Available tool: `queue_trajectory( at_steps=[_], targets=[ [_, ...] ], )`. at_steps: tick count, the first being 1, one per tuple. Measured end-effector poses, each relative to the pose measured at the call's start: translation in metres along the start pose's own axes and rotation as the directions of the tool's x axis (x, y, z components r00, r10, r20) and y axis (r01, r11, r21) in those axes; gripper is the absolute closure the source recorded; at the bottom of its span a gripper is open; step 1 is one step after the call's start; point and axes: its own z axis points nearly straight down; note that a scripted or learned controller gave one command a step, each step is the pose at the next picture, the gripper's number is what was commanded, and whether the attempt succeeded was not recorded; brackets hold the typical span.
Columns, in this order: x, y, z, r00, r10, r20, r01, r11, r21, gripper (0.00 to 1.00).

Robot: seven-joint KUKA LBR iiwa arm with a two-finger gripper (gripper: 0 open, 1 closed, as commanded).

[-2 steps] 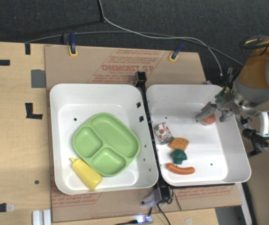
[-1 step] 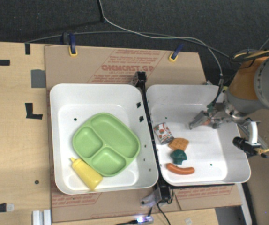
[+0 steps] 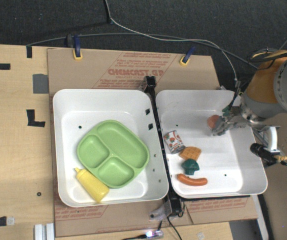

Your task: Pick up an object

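My gripper (image 3: 222,125) hangs low over the right bin (image 3: 203,100), in its upper right part, with the arm and its orange band coming in from the right. A small orange-red object (image 3: 214,120) lies right against the gripper's left side; whether it is gripped is unclear. Further left in the same bin lie a small red-and-white can (image 3: 173,142), an orange waffle-like piece (image 3: 191,153), a dark green piece (image 3: 191,167) and a red sausage (image 3: 192,181).
The left bin (image 3: 66,109) holds a green divided plate (image 3: 113,154) and a yellow bottle (image 3: 91,184) at its front left. A black cable (image 3: 148,34) runs across the back of the bench. The bins sit on a cardboard sheet (image 3: 133,66).
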Motion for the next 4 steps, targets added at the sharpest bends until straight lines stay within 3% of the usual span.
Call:
queue_trajectory(
  at_steps=[2,4],
  targets=[
    [0.005,0.005,-0.096,1.000,0.001,-0.001,-0.001,1.000,-0.003,1.00],
    [0.112,-0.022,-0.101,1.000,-0.002,-0.002,0.002,1.000,0.003,1.00]
  ],
)
